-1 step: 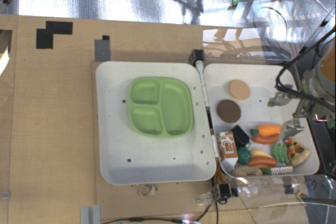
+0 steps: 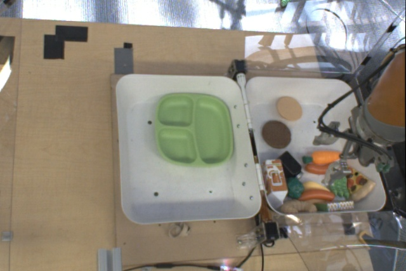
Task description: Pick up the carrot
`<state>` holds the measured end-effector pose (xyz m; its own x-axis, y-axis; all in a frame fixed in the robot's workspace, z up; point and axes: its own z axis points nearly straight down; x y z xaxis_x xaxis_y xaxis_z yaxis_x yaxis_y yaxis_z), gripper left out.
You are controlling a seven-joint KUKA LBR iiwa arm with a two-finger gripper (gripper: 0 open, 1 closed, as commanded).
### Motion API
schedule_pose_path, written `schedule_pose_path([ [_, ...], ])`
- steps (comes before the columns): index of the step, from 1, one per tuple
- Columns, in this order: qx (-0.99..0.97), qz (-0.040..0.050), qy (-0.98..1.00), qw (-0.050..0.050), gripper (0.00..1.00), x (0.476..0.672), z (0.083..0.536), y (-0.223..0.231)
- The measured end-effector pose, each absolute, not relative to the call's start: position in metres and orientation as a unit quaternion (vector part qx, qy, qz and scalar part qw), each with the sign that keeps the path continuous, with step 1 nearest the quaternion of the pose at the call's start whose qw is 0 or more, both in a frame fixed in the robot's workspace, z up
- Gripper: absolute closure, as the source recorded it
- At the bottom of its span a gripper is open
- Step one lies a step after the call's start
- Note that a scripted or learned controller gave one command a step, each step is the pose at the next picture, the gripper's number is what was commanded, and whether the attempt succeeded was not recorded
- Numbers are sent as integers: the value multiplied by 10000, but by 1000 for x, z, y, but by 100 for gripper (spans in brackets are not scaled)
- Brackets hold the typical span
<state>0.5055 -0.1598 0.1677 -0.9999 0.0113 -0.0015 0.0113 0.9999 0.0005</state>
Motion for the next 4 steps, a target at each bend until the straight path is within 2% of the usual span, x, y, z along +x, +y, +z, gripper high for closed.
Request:
schedule_pose_path([
  [1,425,-19,9990,105,0,584,91,-201],
  [2,1830,3,9831,78,0,618,89,-204],
  [3,2625,9,9649,63,0,605,88,-204],
  [4,2585,9,9659,123,100,610,102,-203],
])
